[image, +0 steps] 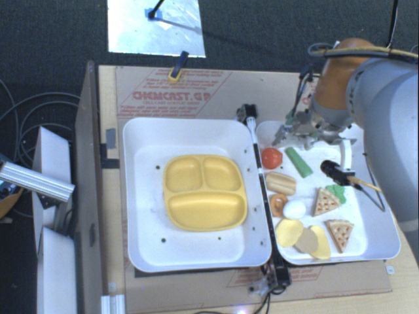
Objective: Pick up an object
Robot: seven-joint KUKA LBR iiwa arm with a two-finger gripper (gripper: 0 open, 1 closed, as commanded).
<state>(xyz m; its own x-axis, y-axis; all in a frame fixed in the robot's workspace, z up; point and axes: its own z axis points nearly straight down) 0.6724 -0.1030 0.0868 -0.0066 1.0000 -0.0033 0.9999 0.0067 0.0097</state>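
A grey arm with an orange band enters from the upper right of the frame. Its gripper (306, 135) hangs over the upper end of the right-hand shallow white bin (386, 244). Whether the gripper is open or closed cannot be told from this angle, and nothing is seen held in it.

The things to pick lie in that right bin, below the gripper. Nearest it are a round red toy tomato (272, 157) by the bin's left wall and a green stick-shaped piece (298, 163) lying aslant just right of the tomato. Lower down come a tan bread roll (281, 183), an orange pretzel-like ring (277, 205) and a white egg-shaped piece (296, 209). To their right is a triangular sandwich slice (325, 201), with a second triangular slice (340, 233) near the bin's lower edge. Pale yellow flat pieces (289, 231) sit at the bottom left of this bin.

The left-hand white bin (141, 175), in the middle of the frame, holds a yellow three-compartment plastic plate (204, 191).
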